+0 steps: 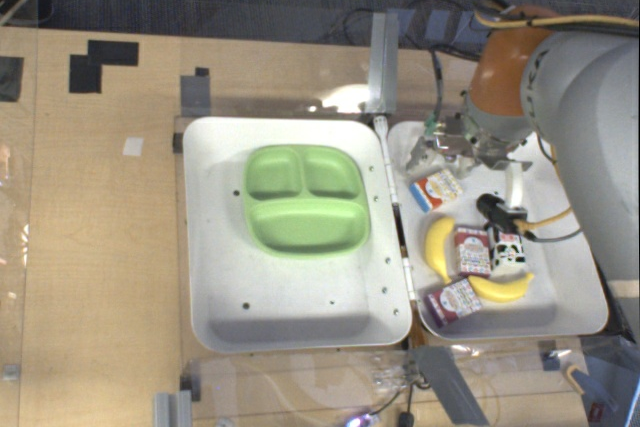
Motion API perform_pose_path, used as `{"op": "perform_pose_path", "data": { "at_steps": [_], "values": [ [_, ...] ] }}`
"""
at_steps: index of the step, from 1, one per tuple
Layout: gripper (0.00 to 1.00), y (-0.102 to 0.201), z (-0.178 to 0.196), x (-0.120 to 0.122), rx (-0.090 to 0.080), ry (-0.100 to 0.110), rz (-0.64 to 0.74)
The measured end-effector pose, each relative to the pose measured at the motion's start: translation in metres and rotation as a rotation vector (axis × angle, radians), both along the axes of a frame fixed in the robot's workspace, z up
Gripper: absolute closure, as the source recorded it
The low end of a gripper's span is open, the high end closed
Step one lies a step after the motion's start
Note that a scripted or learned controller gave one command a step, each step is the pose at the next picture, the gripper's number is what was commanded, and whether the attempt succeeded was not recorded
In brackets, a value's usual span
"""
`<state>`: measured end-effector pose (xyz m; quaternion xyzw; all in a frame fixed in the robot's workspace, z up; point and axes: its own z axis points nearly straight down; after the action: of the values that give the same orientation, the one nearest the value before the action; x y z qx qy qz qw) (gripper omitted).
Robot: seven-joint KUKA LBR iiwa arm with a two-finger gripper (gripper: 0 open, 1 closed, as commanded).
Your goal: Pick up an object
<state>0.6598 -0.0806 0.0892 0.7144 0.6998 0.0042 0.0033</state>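
Taking the right bin (pixel 568 303) as a clock face with 6 o'clock at its near rim, a small purple-and-red packet (pixel 452 300) lies at about 7 o'clock, close to the near wall. Just past it, at 5 to 6 o'clock, a yellow banana (pixel 505 288) lies crosswise with its ends curving upward. A red-and-white box (pixel 473 252) sits near the centre, touching that banana's inner curve. A second banana (pixel 437 248) lies lengthwise at 8 to 9 o'clock, right against the box's left side.

Farther back, at about 10 o'clock, a small blue, white and red carton (pixel 437 190) lies tilted on the bin floor. The gripper (pixel 438 155) is directly beyond it at 11 o'clock, very close to the carton's far end. Whether it is open, closed or touching the carton cannot be told from this angle. The grey arm (pixel 590 125) with its orange band (pixel 503 75) comes in from 1 to 3 o'clock.

The left bin (pixel 230 305) lies at the right bin's 9 o'clock, the two rims meeting. A green divided plate (pixel 305 198) rests flat slightly beyond that bin's centre. Both bins stand on the pale wooden bench (pixel 90 245).
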Motion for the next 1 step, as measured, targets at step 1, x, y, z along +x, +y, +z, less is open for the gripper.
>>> {"op": "perform_pose_path", "data": {
  "at_steps": [1],
  "values": [
    [0.0, -0.0162, 0.0015, -0.0478, 0.0, -0.002, -0.047]
  ]
}}
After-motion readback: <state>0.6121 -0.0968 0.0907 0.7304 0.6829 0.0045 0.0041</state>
